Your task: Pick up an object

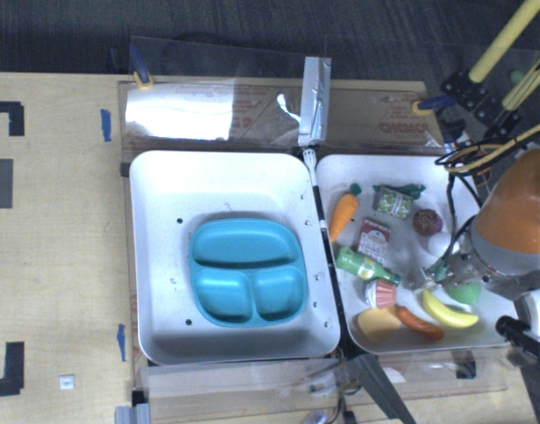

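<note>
Claw (pixel 448 272), grip state cannot be told, low in right bin (pixel 340 321) beside banana (pixel 448 311): should centre on one toy, avoiding crowded neighbours

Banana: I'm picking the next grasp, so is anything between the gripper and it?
Nothing visible stands between them. The banana lies in the right bin, uncovered, just below the gripper. A red sausage-like toy lies close along its lower left side and could crowd a grasp there.
</note>
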